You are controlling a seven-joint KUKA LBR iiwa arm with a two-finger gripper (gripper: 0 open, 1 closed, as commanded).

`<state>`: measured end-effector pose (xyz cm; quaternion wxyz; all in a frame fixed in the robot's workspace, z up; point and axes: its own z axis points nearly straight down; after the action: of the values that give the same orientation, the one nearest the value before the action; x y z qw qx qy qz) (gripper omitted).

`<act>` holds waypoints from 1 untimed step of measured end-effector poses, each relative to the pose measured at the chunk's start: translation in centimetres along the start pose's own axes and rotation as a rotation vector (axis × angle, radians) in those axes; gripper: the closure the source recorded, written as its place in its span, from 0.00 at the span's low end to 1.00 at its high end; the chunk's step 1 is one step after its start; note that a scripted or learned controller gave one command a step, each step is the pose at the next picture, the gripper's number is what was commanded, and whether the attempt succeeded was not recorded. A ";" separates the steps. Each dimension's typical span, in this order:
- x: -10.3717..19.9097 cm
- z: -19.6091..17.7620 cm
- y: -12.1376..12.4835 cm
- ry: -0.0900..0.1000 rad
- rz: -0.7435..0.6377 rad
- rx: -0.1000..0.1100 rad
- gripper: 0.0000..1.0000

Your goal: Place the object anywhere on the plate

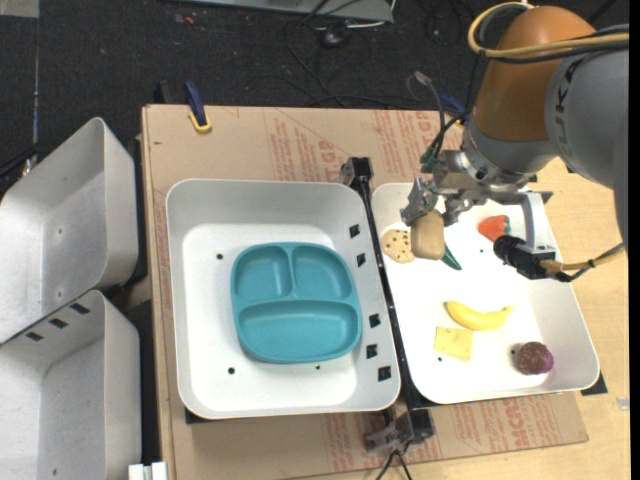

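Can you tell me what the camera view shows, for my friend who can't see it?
A grey robot arm's gripper hangs over the right bin, with a tan object at its tip. That bin has a cookie, banana and cheese; the left bin holds a blue plate.

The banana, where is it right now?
The banana lies in the right bin, near its middle, just above the yellow cheese piece and left of the purple fruit.
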<state>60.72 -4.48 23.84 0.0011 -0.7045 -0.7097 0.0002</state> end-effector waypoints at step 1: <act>5.1 0.9 1.0 -0.001 0.000 -0.002 1.00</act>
<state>61.66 0.64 22.89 0.0002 -0.7045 -0.7097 -0.0001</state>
